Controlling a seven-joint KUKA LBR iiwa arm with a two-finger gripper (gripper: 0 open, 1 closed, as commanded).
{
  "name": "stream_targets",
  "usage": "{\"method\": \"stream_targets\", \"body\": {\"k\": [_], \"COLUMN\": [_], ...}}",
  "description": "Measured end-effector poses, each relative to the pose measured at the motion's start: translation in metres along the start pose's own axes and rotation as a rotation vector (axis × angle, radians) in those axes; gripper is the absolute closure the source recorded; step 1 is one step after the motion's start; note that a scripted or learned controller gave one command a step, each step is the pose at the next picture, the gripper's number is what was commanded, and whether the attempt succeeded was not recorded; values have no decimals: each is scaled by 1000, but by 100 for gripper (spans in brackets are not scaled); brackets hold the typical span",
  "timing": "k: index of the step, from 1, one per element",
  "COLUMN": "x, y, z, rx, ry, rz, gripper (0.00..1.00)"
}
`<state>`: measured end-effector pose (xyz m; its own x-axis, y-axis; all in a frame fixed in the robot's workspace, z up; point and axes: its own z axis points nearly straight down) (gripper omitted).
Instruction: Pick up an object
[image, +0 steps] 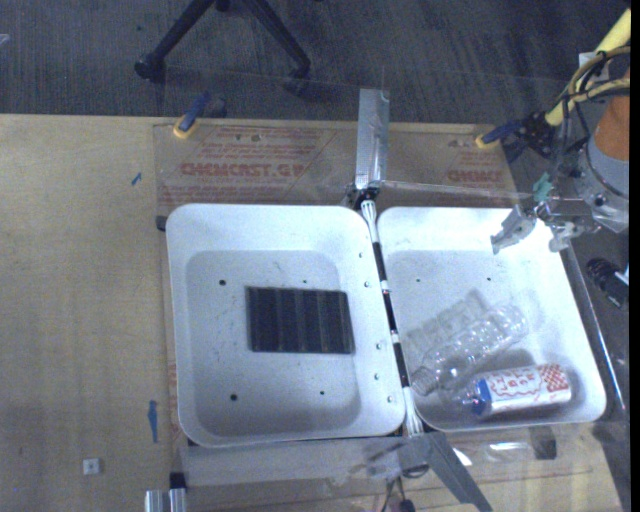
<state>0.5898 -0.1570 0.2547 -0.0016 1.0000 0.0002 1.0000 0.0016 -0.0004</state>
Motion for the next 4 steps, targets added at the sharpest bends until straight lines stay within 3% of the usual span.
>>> {"method": "stream_targets", "body": {"k": [1,2,3,4], "x": [-10,-26,-44,-17], "y": [16,7,-56,-16], "z": [30,139,154,94], "rx": [-1,-3,-14,-6], "ry": [0,-1,-8,-4], "rz": [-296,-367,-382,-635], "gripper": [0,0,0,0]}}
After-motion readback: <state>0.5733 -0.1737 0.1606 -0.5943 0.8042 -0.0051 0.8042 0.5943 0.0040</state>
